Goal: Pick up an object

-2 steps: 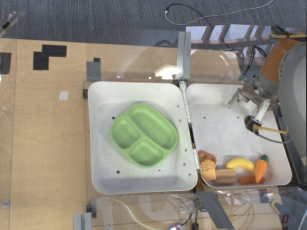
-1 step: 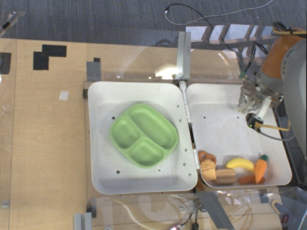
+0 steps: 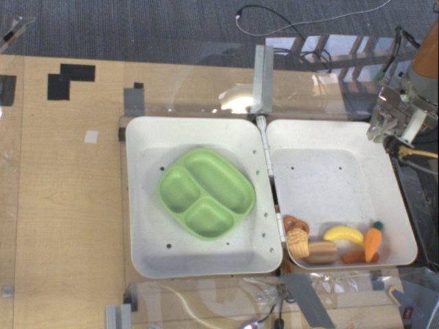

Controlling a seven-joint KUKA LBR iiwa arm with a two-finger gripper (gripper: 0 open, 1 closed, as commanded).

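Green plate (image 3: 206,194), white bins (image 3: 137,184), yellow banana (image 3: 343,235), orange carrot (image 3: 371,244)

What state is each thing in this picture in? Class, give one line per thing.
green divided plate: flat in the left bin, nothing in its compartments.
banana: lying in the right bin, near the front wall.
carrot: lying beside the banana, unheld.
gripper: at the right bin's far right corner, holding nothing visible.

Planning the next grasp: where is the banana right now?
The banana lies near the front edge of the right bin, between the waffle cone and the carrot.
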